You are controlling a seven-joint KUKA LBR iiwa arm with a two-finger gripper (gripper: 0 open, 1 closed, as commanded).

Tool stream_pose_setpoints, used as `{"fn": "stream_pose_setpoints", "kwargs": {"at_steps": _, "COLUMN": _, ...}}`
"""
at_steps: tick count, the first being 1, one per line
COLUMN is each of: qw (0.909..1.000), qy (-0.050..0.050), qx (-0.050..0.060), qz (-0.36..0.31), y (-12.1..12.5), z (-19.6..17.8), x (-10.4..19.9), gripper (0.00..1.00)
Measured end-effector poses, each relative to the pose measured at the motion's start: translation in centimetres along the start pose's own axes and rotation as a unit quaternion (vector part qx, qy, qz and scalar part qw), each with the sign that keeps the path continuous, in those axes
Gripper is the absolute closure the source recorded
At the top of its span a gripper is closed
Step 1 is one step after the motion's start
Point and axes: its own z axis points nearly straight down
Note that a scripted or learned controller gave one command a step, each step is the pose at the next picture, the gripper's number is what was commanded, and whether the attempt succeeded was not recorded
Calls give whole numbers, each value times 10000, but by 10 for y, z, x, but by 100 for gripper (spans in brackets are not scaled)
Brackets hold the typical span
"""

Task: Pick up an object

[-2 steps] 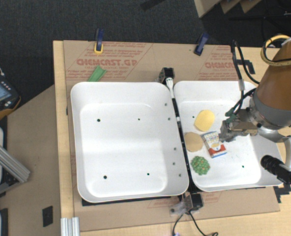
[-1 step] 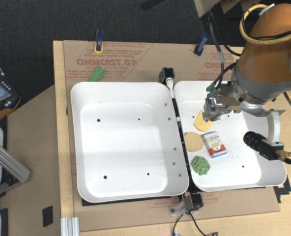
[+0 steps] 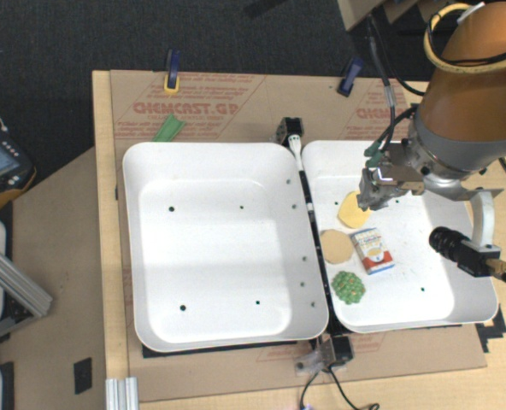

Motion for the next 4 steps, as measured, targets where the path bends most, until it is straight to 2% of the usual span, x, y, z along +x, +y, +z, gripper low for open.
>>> {"fn": "stream_pose_setpoints", "kwargs": {"at_steps": 2, "qw": 10000, "qy": -8, "qx": -21, "qz": -7, "y": 1, "z": -20, "x": 0, "gripper": 100}}
{"fn": "stream_pose_setpoints", "kwargs": {"at_steps": 3, "qw": 10000, "qy": 19, "qx": 21, "qz": -43, "y": -34, "z": -34, "x": 83, "gripper": 100}}
{"fn": "stream_pose_setpoints", "kwargs": {"at_steps": 4, "qw": 10000, "qy": 31, "qx": -70, "qz": -31, "y": -31, "z": -164, "x": 137, "gripper": 100}}
